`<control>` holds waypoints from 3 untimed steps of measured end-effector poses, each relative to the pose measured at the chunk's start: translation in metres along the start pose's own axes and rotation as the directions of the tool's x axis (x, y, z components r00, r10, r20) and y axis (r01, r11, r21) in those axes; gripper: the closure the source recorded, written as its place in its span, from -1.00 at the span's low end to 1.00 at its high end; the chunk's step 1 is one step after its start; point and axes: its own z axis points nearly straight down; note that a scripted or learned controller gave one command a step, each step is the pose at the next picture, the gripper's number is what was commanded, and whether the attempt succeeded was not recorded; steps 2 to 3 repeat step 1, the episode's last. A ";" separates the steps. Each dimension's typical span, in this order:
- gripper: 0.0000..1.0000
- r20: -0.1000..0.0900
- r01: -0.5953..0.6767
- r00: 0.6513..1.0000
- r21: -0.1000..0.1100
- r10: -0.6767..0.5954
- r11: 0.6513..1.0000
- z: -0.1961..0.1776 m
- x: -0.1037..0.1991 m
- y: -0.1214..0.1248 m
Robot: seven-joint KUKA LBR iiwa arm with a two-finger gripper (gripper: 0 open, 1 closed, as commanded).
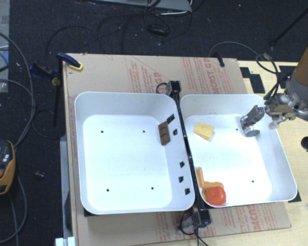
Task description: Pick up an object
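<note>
Nothing is picked yet: the tool (250, 123) hangs over the right bin (277, 158), I cannot tell its grip, right of the yellow block (204, 131), with the red ball (214, 195) far below it.

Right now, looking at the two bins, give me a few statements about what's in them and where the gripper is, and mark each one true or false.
1. The yellow block lies in the right bin. True.
2. The brown bar lies in the right bin. False: it lies in the left bin, near the divider.
3. The gripper holds the red ball. False: the ball sits in the right bin's near corner, apart from the gripper.
4. The gripper is over the right bin. True.
</note>
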 end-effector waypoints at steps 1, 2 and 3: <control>-1.00 -0.001 0.002 1.000 0.002 -0.002 1.000 0.027 0.003 0.071; -1.00 -0.001 0.002 1.000 0.002 -0.002 1.000 0.027 0.003 0.071; -1.00 -0.001 0.002 1.000 0.002 -0.002 1.000 0.027 0.003 0.071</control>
